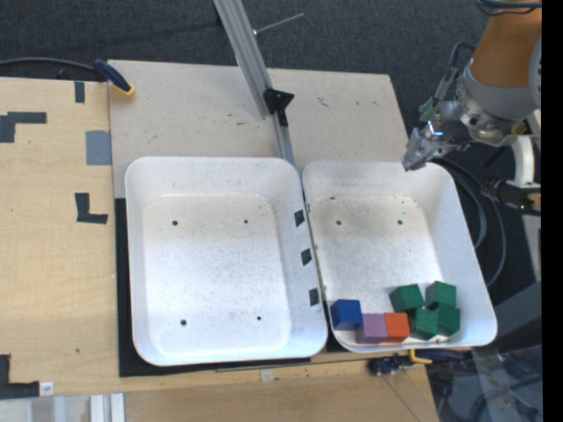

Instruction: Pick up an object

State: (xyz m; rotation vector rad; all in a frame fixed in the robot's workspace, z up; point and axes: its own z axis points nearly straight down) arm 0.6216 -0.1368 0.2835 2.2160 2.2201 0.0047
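1. Coloured blocks lie bunched in the near right corner of the right bin (457, 227): a blue block (346, 313), a purple block (375, 326), an orange block (397, 325) and a cluster of green blocks (427, 308).
2. The end effector (417, 156) hangs over the far right corner of that same bin, just at its rim, with the grey and orange arm (506, 51) reaching in from the right.
3. Whether the end effector is open or closed cannot be told at this size, and nothing shows in its grip.
4. The relation that matters: the blocks lie well apart from the end effector, toward the near edge of the bin, almost straight along the bin's right wall.
5. The green cluster looks the most direct target; the blue block sits further left, beside the wall shared with the left bin (211, 262).
6. A pick likely needs travel toward the near edge, then a descent; the packed blocks may crowd a clean grasp.
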